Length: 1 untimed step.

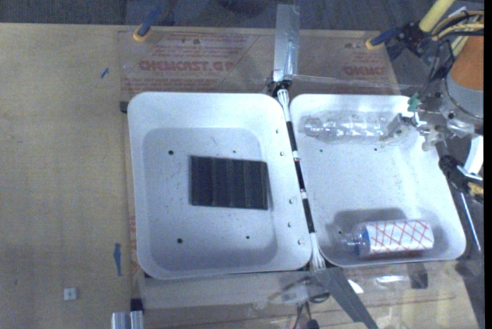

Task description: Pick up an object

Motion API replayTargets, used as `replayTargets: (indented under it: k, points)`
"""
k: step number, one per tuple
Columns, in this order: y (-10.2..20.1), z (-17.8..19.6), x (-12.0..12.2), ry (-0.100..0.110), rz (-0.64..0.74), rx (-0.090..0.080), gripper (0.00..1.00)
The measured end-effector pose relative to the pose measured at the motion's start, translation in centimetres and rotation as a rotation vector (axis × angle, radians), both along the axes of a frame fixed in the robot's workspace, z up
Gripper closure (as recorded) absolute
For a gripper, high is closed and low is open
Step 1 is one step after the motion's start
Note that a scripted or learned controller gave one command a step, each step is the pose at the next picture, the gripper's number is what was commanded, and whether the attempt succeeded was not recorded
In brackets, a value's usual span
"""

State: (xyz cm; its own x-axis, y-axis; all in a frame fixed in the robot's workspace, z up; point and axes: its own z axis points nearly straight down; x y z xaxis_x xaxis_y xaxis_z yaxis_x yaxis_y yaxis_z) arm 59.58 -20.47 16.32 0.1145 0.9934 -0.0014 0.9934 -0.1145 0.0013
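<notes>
My gripper point(421, 124) sits at the far right edge of the right bin point(453, 224), just beside the end of a clear, crumpled plastic bottle point(347, 125) lying along that bin's far side. Whether the claw is clenched or released, I cannot tell; the wrist hardware and cabling clutter that corner. Second candidate: a tube-shaped container with a red lattice pattern and a bluish cap point(392, 236), lying on its side near the front wall of the same bin, well apart from me. The left bin point(146, 166) carries a dark ribbed rectangular panel point(229, 182), flat at its middle. Risks as I judge them: the bottle is transparent and already crushed, so a grasp may land on a thin edge and slip, or merely squash it further. It lies close to the bin wall, so I may strike the rim on descent. The patterned tube is round and may roll away under a closing pinch. The flat panel offers little to pinch.
</notes>
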Motion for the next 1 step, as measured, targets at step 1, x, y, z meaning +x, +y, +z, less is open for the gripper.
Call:
replayTargets:
  k: [1]
  points:
    - [6.67, -6.76, -4.28, 0.001, 0.108, 0.001, 0.0]
